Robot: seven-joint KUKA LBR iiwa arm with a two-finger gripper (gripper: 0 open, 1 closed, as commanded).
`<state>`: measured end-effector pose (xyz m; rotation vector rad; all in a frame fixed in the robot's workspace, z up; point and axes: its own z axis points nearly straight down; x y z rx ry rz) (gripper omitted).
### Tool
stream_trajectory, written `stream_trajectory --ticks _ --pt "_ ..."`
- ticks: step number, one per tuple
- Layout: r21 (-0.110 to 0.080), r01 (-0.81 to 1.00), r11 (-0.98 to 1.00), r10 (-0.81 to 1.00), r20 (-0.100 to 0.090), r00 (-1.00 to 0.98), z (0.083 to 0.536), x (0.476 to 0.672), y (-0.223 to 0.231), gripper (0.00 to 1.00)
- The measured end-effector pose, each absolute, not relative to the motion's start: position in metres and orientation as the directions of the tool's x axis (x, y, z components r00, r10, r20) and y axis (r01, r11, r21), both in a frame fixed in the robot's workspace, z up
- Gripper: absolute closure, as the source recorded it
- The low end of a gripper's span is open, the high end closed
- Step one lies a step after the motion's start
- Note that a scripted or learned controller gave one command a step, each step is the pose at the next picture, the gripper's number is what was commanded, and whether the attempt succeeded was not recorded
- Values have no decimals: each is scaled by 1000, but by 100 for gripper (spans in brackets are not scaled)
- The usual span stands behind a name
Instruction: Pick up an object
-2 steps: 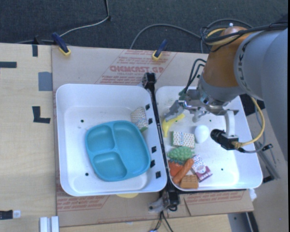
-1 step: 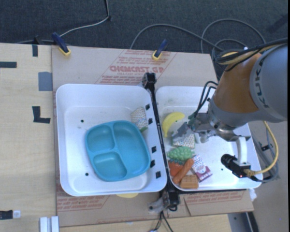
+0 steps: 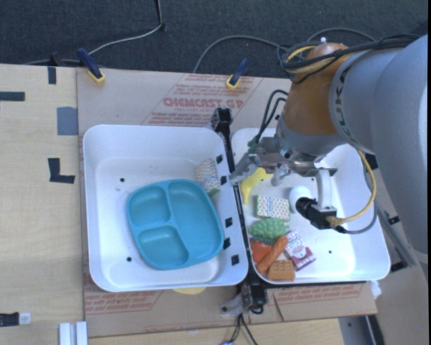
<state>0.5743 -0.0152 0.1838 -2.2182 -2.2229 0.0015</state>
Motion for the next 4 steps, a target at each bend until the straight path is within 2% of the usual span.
stream_trajectory --ticks 1,2,3,4 --pt "-2 1000 -1 1000 -1 1 184 546 -67 0" --pt "-3 1000 0 1000 0 0 148 483 -100 0" --pt "2 1000 0 1000 0 0 86 484 -105 0" --pt "2 1000 2 1000 2 -2 86 485 -106 0"
